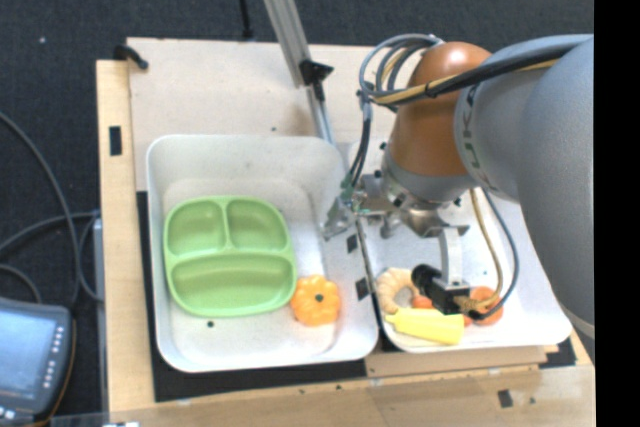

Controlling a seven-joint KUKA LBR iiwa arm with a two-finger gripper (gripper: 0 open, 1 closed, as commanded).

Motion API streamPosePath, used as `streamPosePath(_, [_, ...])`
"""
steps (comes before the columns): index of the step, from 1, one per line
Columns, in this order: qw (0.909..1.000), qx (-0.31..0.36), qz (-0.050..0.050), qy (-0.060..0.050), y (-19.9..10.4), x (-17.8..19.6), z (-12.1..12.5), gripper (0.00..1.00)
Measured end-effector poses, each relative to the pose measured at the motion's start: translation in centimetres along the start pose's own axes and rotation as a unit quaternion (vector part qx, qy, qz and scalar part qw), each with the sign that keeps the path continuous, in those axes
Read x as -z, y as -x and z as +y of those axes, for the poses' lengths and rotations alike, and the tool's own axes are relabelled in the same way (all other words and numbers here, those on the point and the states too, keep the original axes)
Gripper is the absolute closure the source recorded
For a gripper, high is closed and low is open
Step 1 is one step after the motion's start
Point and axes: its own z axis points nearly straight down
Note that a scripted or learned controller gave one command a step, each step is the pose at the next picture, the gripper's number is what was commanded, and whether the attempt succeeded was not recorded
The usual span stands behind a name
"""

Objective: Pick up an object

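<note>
Camera view: arm over right bin (520, 330), jaws' state hidden; yellow block (430, 325) looks light, stiff, smooth, likely best gripped across its narrow sides

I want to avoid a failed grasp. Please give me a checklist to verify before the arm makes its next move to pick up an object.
1. Objects available in the right bin: yellow block and other small items lie there: ok.
2. Orange pumpkin toy free in the left bin, beside the green divided plate: ok.
3. Gripper position: over the divider between the bins, not above any object: not ok.
4. Finger opening: cannot tell.
5. Anything held already: cannot tell.
</note>
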Motion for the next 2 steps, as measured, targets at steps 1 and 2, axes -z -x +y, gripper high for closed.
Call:
streamPosePath(1, [1.0, 0.004, 0.0, 0.0, 0.1, 1.1, 0.1, 1.0])
streamPosePath(2, [1.0, 0.001, 0.001, 0.002, -3.9, 2.0, 3.1, 1.0])
